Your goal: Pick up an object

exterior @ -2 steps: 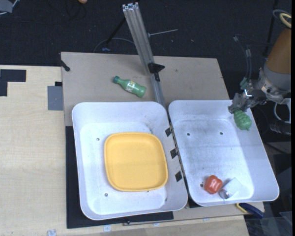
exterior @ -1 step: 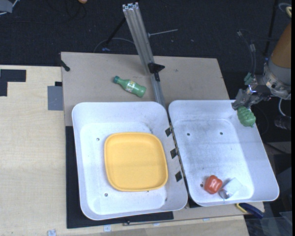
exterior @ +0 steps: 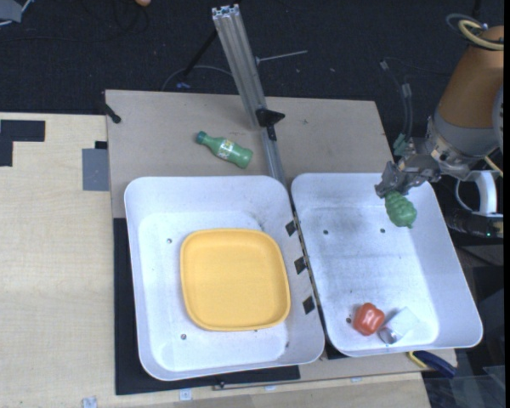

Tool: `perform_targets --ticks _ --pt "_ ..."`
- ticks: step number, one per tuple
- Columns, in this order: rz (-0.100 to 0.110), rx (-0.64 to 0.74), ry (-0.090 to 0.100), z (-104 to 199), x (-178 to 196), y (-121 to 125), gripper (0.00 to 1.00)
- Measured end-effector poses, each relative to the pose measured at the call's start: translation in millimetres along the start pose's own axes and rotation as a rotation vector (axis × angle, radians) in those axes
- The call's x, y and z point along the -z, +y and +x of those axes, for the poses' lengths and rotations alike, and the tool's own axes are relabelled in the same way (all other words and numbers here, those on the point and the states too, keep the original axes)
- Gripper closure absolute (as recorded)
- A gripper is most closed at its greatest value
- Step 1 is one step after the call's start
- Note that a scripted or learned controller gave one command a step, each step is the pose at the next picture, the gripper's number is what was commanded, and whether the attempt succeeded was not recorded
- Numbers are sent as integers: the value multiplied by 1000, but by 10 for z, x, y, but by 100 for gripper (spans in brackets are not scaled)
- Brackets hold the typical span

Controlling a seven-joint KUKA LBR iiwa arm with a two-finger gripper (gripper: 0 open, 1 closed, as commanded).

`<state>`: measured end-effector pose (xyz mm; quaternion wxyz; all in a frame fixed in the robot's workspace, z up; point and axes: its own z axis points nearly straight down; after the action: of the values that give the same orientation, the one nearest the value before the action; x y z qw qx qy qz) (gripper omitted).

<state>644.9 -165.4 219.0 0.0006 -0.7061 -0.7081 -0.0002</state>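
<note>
The hand (exterior: pixel 397 187) hangs over the far right corner of the right bin (exterior: pixel 459 313), its fingers closed on a green bumpy object (exterior: pixel 401 210) just below them. A red object (exterior: pixel 368 318) lies near that bin's front edge. A yellow plate (exterior: pixel 235 279) fills the left bin (exterior: pixel 144 228), and a green bottle (exterior: pixel 224 150) lies on the surface (exterior: pixel 323 134) behind.

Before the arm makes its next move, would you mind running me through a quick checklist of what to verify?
1. Gripper over the right bin: ok.
2. Green object right below the gripper: ok.
3. Green object gripped between the fingers: cannot tell.
4. Red object lying well apart from the gripper, near the bin's front: ok.
5. Yellow plate flat in the left bin: ok.
6. Green bottle on the board behind the bins, outside both: not ok.
</note>
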Motion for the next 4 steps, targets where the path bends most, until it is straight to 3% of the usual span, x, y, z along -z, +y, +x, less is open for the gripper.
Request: perform_targets --ticks 4 --pt "0 -1 0 1857 100 -216 100"
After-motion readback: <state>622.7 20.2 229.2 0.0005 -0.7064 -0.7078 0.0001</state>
